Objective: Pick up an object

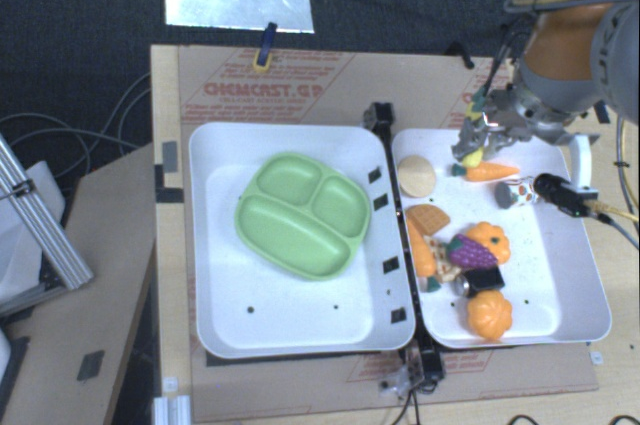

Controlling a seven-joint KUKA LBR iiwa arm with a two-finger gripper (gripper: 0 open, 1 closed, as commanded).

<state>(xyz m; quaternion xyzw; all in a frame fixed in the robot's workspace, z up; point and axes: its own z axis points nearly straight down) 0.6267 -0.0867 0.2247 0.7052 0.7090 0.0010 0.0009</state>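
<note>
The left bin (pixel 220 313) holds a green plate (pixel 303 215); toy foods (pixel 470 253) fill the right bin (pixel 575 303); tool (pixel 472 148) state unclear.

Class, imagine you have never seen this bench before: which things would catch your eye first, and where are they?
The pale green divided plate lies alone in the left bin. The right bin holds a crowd of toy food: a carrot near its far edge, purple grapes and an orange pumpkin nearer the front. The gripper hangs over that bin's far edge, beside the carrot.
</note>
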